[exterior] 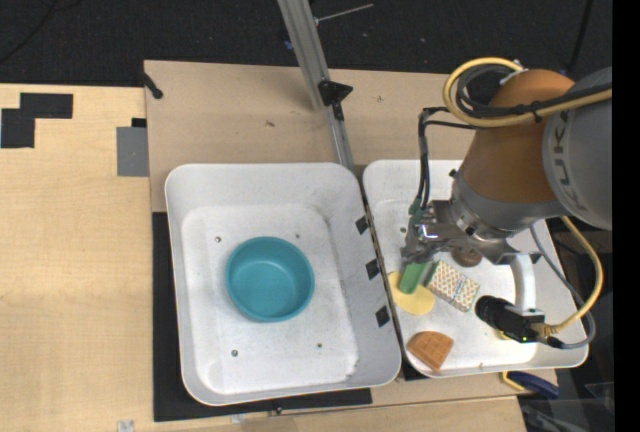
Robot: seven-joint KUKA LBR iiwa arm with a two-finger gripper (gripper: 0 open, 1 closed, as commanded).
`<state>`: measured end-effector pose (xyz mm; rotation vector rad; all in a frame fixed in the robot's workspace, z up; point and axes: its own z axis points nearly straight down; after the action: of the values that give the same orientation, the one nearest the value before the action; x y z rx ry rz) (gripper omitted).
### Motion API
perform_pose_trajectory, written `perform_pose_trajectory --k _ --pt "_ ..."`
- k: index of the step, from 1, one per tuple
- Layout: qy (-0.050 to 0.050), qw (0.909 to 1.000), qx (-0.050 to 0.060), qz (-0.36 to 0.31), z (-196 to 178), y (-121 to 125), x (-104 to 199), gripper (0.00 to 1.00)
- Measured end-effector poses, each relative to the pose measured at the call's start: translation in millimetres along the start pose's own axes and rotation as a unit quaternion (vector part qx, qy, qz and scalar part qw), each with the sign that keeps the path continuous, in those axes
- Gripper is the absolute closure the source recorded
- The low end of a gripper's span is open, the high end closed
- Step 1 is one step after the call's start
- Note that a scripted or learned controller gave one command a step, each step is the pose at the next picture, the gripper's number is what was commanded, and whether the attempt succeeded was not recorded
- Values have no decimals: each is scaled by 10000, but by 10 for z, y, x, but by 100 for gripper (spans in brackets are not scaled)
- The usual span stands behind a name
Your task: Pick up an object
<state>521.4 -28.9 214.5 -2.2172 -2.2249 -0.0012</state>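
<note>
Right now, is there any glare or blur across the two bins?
Camera view: the left bin is bright white, nearly washed out, with no hard glare; the teal bowl reads crisp; the patterned packet beside the gripper looks soft; the floor at the top is dark.

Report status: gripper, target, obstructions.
Gripper low in right bin, over green block and yellow piece. No grasp confirmed. Patterned packet and brown wafer crowd close; teal bowl sits in left bin.

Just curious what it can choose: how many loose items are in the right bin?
4: green piece, yellow piece below it, patterned box to their right, orange-brown piece at the front edge. The arm may hide more.
</note>
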Motion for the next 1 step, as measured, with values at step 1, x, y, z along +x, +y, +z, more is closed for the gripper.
perform_pose_trajectory --k 1 --pt "-4 10000 6 2 -48 -49 468 100"
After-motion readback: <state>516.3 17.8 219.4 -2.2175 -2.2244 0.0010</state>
